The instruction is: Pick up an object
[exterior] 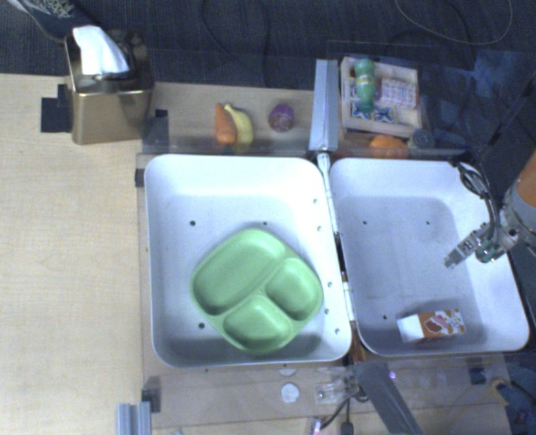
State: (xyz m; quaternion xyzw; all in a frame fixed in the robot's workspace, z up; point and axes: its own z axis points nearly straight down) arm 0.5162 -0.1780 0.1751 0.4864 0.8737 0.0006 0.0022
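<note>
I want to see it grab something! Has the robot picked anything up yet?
Not yet. Nothing looks done: the small carton lies at the front of the right bin, and the green divided plate sits in the left bin. The gripper is over the right bin, apart from the carton. Reaching, grabbing and lifting remain.

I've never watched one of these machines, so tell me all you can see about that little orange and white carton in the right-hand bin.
The carton is a small box, white at its left end and orange with a printed picture at its right. It looks like cardboard. It lies flat on the right bin floor near the front wall, slightly tilted. The gripper is apart from it.
</note>
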